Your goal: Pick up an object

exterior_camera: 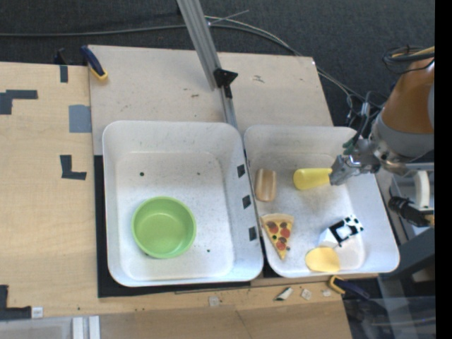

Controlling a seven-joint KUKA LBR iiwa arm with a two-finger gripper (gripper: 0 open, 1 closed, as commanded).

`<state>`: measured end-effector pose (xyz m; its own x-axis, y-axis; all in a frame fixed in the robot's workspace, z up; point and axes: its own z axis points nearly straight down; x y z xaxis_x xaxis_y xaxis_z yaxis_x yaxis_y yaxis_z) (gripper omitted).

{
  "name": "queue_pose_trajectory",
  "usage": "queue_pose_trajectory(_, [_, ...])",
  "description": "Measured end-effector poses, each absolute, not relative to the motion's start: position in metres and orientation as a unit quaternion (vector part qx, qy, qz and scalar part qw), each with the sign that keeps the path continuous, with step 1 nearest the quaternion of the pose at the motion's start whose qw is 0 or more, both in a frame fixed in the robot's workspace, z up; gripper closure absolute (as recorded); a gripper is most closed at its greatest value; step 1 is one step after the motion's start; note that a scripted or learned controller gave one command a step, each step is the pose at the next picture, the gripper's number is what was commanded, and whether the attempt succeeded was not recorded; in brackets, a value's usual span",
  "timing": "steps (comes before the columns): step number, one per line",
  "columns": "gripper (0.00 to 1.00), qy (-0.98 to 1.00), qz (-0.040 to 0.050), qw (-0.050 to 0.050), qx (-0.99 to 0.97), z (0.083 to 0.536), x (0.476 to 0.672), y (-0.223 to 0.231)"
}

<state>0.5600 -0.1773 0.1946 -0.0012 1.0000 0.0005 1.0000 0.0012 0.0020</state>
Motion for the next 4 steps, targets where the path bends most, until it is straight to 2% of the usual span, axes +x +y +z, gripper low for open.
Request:
queue_pose_trajectory(1, [1.0,0.708,0.0019,0.002,0.706,0.258,0.565,-0.173])
queue_pose_trajectory(2, [1.0,0.708,-0.0012,-0.002,0.706,0.244,0.558,-0.127])
queue_pose_trajectory(4, [1.0,0.709,-0.0015,-0.004,0.705,0.255,0.536,-0.017])
